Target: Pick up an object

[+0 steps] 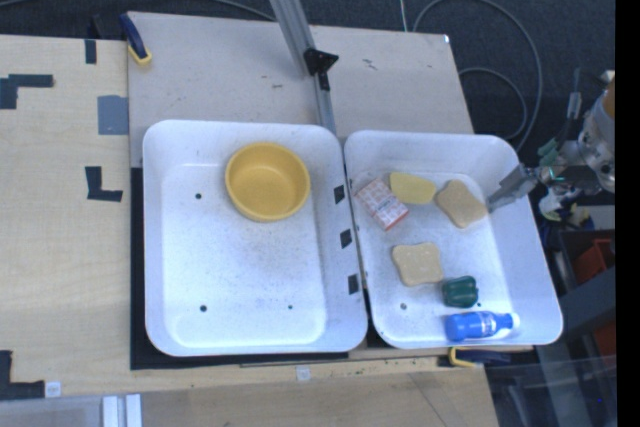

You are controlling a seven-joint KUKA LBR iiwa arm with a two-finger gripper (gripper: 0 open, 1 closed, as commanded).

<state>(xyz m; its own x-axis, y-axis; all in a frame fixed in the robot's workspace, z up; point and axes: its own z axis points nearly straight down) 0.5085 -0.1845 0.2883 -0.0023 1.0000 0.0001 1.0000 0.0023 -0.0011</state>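
Gripper at right bin's right wall, mostly cut off; can't tell finger state. Nothing seen held. Right bin: flat tan sponge just beside tip, yellow soft lump, checked packet, tan square, green cup, blue bottle. Left bin: round yellow bowl.

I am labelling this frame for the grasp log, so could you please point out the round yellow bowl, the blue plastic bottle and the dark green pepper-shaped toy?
Round yellow bowl (267, 181): camera view, inner bottom.
Blue plastic bottle (474, 325): camera view, body middle.
Dark green pepper-shaped toy (460, 292): camera view, top surface.
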